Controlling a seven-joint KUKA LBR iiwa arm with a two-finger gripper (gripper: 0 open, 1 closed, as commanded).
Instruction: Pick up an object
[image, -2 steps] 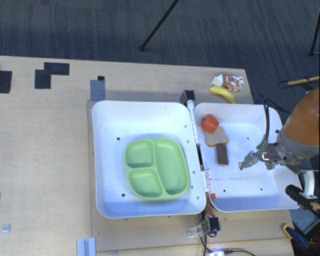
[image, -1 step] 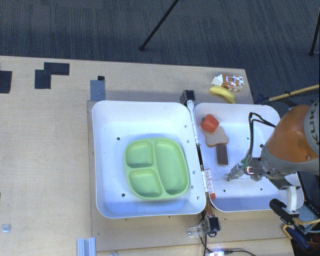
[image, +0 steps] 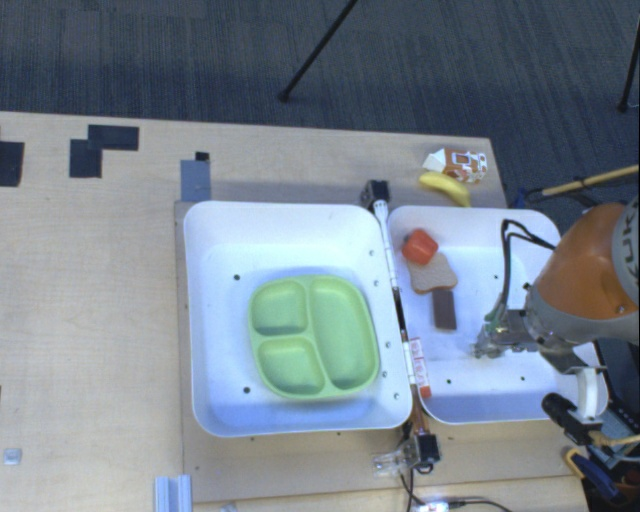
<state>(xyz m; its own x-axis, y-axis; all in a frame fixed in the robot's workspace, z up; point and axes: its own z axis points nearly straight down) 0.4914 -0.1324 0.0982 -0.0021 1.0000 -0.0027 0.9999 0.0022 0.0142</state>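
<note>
The right bin (image: 520, 395) holds a red block (image: 420, 246) at its far left. A tan slice-shaped piece (image: 432, 275) lies just in front of the block, and a dark brown bar (image: 444, 311) lies below that. My gripper (image: 489, 345) hangs low over the bin's white floor, to the right of the brown bar and apart from it. The grey arm with its orange band (image: 590, 275) covers the right side of this bin.
The left bin (image: 215, 300) holds a green divided plate (image: 312, 335). Behind the right bin, on the bench, lie a yellow banana (image: 444, 186) and a small packet (image: 464, 162). Cables and a clamp sit by the bins' front edge.
</note>
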